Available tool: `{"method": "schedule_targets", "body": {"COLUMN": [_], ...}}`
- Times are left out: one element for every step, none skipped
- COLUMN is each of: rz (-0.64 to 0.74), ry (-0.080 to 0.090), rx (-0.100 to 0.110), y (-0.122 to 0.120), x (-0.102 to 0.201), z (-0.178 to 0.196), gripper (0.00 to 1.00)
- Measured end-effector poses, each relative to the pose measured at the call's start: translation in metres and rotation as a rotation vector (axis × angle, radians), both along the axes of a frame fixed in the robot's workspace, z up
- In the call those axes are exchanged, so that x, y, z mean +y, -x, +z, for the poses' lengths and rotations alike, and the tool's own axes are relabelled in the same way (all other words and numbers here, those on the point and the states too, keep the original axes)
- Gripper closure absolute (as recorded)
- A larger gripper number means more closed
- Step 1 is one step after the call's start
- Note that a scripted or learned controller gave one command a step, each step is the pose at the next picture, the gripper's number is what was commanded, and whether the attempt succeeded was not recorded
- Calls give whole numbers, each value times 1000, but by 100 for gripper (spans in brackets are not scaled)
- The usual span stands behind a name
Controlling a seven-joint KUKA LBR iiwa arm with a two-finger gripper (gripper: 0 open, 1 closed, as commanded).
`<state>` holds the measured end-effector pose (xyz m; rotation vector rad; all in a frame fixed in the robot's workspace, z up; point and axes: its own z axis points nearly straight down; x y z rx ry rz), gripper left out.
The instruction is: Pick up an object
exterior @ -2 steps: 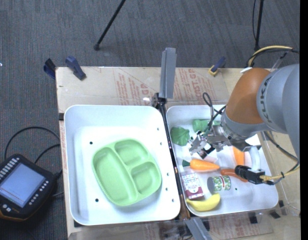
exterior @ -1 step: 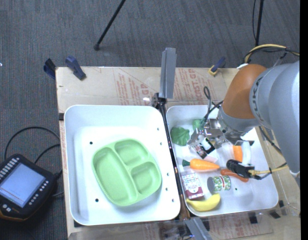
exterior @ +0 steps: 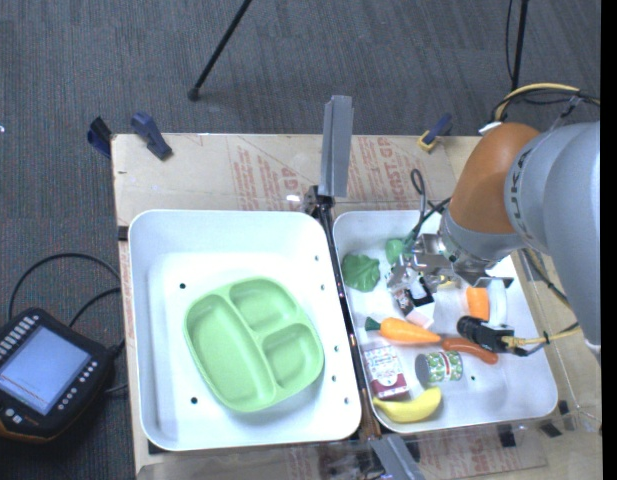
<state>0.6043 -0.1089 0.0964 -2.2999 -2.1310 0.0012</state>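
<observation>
The grey arm (exterior: pixel 553 198), its orange band (exterior: pixel 493 178) turned toward the camera, curved in from the view's right and pointed its wrist steeply down into the right-hand bin (exterior: pixel 513 393). The gripper (exterior: pixel 420 276) hung low over the upper middle of that bin, just above a muddle of small items; whether it was spread or closed could not be told, and nothing could be seen held in it.

The objects for picking lay in that same bin: one carrot (exterior: pixel 413 332) across the middle, one banana (exterior: pixel 413 406) by the near wall, one small can (exterior: pixel 443 368), one red-and-white carton (exterior: pixel 385 370), two green leafy pieces (exterior: pixel 361 271) (exterior: pixel 396 250) toward the far left corner, and one short orange piece (exterior: pixel 477 303) to the right of the gripper.

The left-hand bin (exterior: pixel 163 268) held a single green plate (exterior: pixel 253 343) with three compartments.

The two white bins sat side by side on a pale board bench (exterior: pixel 238 168) printed in red, with a blue clamp (exterior: pixel 150 135) at its far left corner. Dark grey carpet (exterior: pixel 88 48) surrounded it; a tripod leg (exterior: pixel 226 38) stood beyond, and a handheld control pendant (exterior: pixel 38 368) with a lit screen lay on the floor at left.
</observation>
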Motion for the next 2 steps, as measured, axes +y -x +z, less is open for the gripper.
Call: {"method": "schedule_targets", "body": {"rz": [226,345], "ry": [1,2], "rx": [-5,-4], "y": [18,5], "x": [-7,32], "z": [-8,90], "gripper": [100,100]}}
